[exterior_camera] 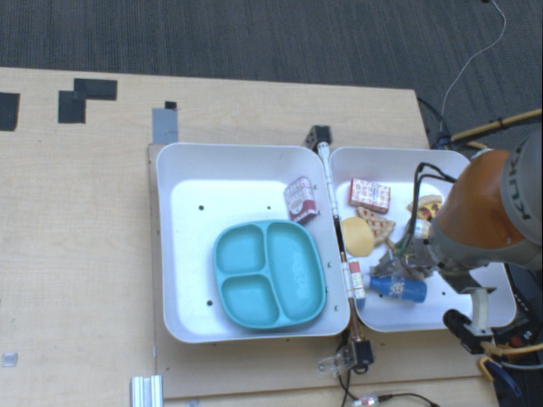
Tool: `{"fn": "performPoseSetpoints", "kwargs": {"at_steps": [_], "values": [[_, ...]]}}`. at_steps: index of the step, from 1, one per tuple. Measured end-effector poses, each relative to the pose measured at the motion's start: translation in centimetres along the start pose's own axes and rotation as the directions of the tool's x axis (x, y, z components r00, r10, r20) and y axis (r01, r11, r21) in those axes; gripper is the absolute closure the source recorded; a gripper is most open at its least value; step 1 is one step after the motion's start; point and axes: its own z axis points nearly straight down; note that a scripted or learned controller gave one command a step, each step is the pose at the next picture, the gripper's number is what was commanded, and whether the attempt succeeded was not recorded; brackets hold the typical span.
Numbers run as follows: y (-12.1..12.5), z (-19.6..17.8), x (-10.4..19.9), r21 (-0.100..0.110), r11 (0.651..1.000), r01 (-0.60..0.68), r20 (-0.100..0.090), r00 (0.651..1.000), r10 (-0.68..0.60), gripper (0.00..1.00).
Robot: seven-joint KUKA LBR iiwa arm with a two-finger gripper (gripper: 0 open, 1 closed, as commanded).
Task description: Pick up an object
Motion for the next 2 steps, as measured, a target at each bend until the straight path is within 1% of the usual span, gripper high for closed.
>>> {"fn": "performPoseSetpoints", "kwargs": {"at_steps": [1,2], "values": [[0.2,-1.1,0.2,-0.003,1.0,0.003,-0.003,1.0,-0.003,1.0],[8.6,-9.7,7.2,0.01,1.0,0.006,-0.01,1.0,-0.006,1.0]]}}
